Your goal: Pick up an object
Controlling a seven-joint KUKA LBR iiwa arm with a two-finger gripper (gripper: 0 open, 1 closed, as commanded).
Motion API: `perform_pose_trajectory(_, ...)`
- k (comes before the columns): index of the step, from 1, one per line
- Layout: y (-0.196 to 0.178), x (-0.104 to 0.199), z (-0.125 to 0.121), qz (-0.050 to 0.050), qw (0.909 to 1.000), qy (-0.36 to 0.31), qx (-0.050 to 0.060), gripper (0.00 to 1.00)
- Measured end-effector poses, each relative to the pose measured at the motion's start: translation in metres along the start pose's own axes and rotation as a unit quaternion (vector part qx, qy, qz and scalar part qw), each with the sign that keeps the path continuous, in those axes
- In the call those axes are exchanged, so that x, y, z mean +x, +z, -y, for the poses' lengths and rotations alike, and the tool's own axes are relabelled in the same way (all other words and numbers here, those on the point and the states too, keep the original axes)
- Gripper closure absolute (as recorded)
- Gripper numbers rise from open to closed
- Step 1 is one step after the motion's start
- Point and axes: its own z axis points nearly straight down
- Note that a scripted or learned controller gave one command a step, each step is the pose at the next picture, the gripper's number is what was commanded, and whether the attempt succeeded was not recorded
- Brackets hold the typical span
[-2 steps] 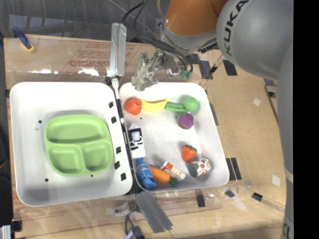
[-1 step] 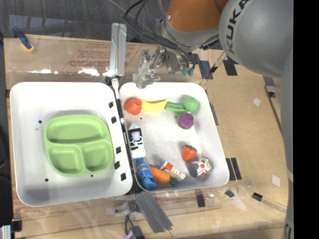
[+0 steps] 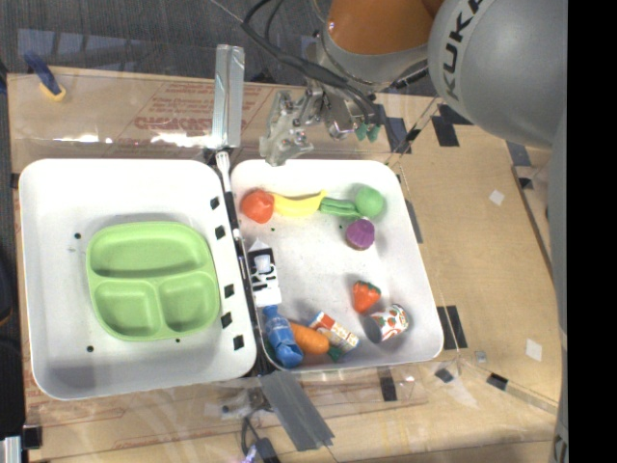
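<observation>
The right bin [image 3: 410, 249] holds several toy foods. Along its far side lie a red-orange tomato [image 3: 256, 205], a yellow banana [image 3: 299, 203], a green piece [image 3: 360, 202] and a purple one [image 3: 360, 232]. A strawberry [image 3: 365, 297] and a red-and-white ball [image 3: 390, 323] sit near the right wall. A blue bottle [image 3: 279, 337], a carrot [image 3: 310, 338] and a small carton [image 3: 335, 330] crowd the near edge. My gripper [image 3: 281, 141] hangs above the bin's far rim, over the tomato and banana, with nothing seen between its fingers.
The left bin [image 3: 48, 220] holds a green divided plate [image 3: 152, 280]. A black-and-white tag [image 3: 261, 267] lies by the divider between the bins. The arm's orange band [image 3: 386, 8] and grey link fill the top right. Cables run over the bench's far edge.
</observation>
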Motion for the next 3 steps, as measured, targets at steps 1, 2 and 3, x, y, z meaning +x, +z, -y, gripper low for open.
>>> perform_pose_trajectory(1, 0.125, 0.009, 0.053, -0.010, 0.9905, -0.137, -0.005, 1.00)
perform_pose_trajectory(2, 0.038, 0.011, 0.092, -0.002, 0.9970, -0.078, -0.001, 1.00)
perform_pose_trajectory(3, 0.216, 0.031, 0.166, -0.010, 0.9829, -0.184, -0.006, 1.00)
